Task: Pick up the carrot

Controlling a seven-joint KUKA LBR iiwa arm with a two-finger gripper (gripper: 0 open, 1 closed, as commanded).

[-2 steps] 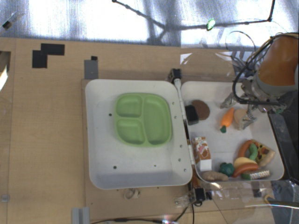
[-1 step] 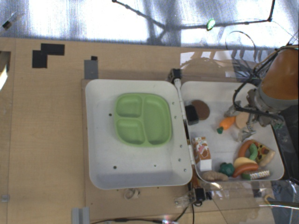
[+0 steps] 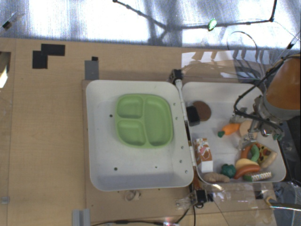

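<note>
The claw (image 3: pixel 256 134) hovers just right of the carrot (image 3: pixel 229 129), its open-or-closed state impossible to tell

You're over tan wood bench (image 3: pixel 47 140), black patches (image 3: pixel 47 54) at far left. Beyond far edge, pale ribbed floor (image 3: pixel 84 13), bright striped light, thin stand shadows across it. Cables (image 3: pixel 141 220) trail along near edge.

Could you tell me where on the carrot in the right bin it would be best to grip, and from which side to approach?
Probably the orange body of the carrot, near its middle, coming straight down from above. It lies flat on the floor of the right bin, long axis roughly left to right, green top toward the left. Closing across its narrow width suits that pose; bare floor shows along its upper and lower sides. The gripper hovers just to its right.
</note>
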